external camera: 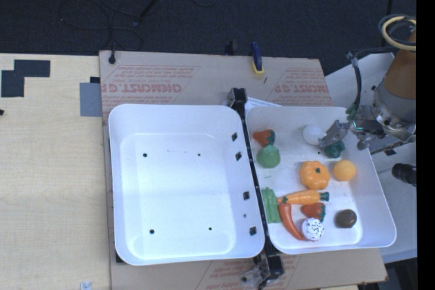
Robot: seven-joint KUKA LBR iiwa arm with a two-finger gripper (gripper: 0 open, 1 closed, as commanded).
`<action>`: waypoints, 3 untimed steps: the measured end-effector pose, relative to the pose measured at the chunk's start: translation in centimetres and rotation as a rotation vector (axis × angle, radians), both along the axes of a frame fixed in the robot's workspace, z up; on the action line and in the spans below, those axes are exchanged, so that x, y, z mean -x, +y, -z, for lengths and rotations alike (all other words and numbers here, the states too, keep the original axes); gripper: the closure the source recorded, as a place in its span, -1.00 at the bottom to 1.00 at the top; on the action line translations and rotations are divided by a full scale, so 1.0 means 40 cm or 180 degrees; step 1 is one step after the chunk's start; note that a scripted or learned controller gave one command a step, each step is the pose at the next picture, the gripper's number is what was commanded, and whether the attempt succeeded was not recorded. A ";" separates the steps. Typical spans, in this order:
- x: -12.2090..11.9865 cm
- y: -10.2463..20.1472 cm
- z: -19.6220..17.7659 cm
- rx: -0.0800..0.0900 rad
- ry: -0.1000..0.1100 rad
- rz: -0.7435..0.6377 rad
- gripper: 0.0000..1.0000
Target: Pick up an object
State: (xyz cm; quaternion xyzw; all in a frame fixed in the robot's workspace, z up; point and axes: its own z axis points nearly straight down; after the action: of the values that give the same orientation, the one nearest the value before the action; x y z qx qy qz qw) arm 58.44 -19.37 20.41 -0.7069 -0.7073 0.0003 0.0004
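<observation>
So the arm comes in from 3 o'clock, and the hand (pixel 334 139) is hanging low over the upper part of the right bin (pixel 380 214). It's right on top of a small teal thing (pixel 333 150), with a white round piece (pixel 312 134) just beside it at 9 o'clock. Honestly can't tell if it's spread, pressed together or pinching anything; it's a dark blur from this angle.

All the pickable stuff is piled in that right bin, probably so the arm has a short reach: an orange pumpkin (pixel 315 174) near the middle, an orange ball (pixel 344 170) just beside it, a green round thing (pixel 269 157), a carrot (pixel 304 197), a red pepper (pixel 289 219), a white speckled ball (pixel 312 229) and a brown lump (pixel 346 218) towards 5 o'clock. My guess is the teal thing is the target, since the hand sits right over it.

The left bin (pixel 122 146) looks like the drop-off side.

Both bins rest on a cardboard sheet (pixel 170 81) on the desk, with red print that reads upside down. I can't make out the words properly.
</observation>
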 end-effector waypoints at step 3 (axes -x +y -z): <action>0.130 0.212 0.292 -0.0005 0.0015 0.0014 -1.00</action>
State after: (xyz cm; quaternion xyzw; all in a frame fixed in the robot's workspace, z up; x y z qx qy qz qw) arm 53.25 -10.87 8.73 -0.7084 -0.7058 0.0014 0.0025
